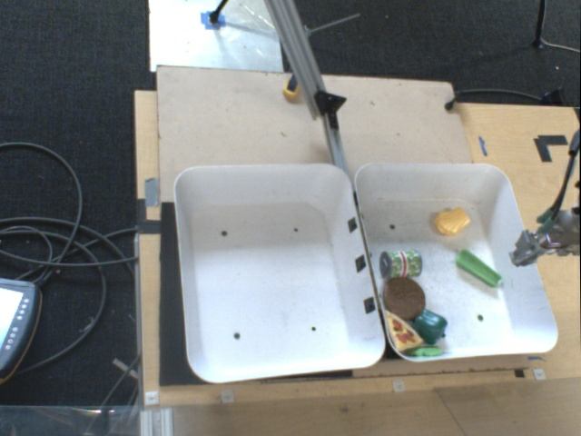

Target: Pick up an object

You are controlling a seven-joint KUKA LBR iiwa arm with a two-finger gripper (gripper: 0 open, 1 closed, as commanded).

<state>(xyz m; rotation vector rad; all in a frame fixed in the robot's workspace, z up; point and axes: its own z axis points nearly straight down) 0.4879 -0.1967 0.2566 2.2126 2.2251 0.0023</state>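
The right bin (508,203) holds several small objects. A yellow lump (451,221) lies toward the back. A small green-and-white can (400,263) rests on its side near the divider. A green stick (477,268) lies to the can's right. A brown disc (404,297), a pizza-slice toy (400,331), a dark green piece (429,324) and a flat light green piece (423,351) crowd the front left corner. My gripper (526,251) hovers at the bin's right rim, right of the green stick, with nothing visibly held.
The left bin (195,271) stands beside the right one. A slanted metal pole (300,48) crosses the back of the bench down to the divider. Cables and a tablet (14,321) lie on the floor at left.
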